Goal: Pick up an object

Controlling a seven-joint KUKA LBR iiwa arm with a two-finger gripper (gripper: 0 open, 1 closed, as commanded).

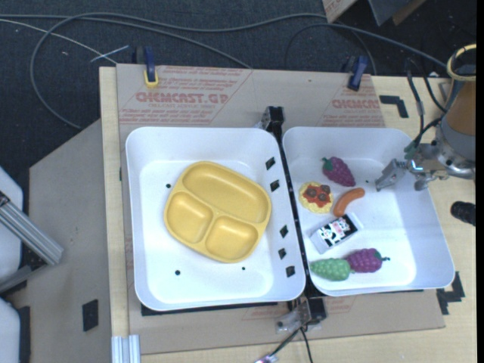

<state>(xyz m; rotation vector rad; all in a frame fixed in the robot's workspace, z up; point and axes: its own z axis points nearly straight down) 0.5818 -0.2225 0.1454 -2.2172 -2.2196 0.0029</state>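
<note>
The claw (pixel 399 175) hangs at the right of the frame, over the upper right part of the right bin (pixel 431 233), just inside its right rim. Its two fingers (pixel 387 177) stand apart, with nothing between them. The arm (pixel 461 119) runs off the frame's right edge behind it.

Under and below the claw the bin floor is bare white, a good stretch of open room along the right wall and down toward the lower right corner. The things to pick all sit in the bin's left half. Nearest is the sausage (pixel 349 200), left of and a little below the claw, apart from it. Above that lies a purple grape bunch (pixel 338 171); to the left, a small pizza (pixel 316 196), close to the divider. Lower down is a black-and-white carton (pixel 334 232), tilted, its print too small to read. Near the bottom rim a green bunch (pixel 330 268) and a second purple bunch (pixel 365 260) lie touching.

The left bin (pixel 144 225) holds a yellow tray (pixel 218 211) with three compartments, white floor showing all round it.

Past the bins, at the top, the board (pixel 189 97) carries red lettering that reads roughly "CHEMCAST GP", held by two blue clamps (pixel 150 65).
</note>
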